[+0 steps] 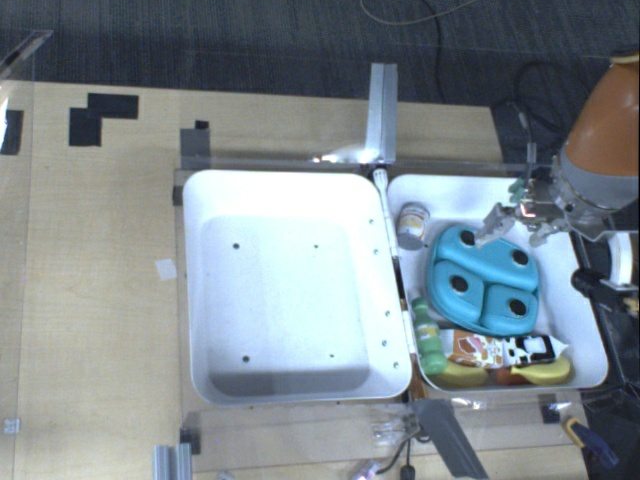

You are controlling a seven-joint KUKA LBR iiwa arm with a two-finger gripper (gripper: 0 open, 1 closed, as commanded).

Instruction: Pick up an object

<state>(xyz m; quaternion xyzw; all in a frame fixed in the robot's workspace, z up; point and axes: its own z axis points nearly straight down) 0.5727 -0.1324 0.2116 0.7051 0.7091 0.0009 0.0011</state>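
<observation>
Lying along the near wall of the right bin point(590, 363): a printed pouch point(495, 350) over yellow pieces, a green bottle point(428, 330) at its left. Farther in, a blue three-holed toy point(484, 280), a small can point(411, 223) beyond-left. Hovering over the far corner, gripper point(524, 215), fingers spread, gripping nothing.
</observation>
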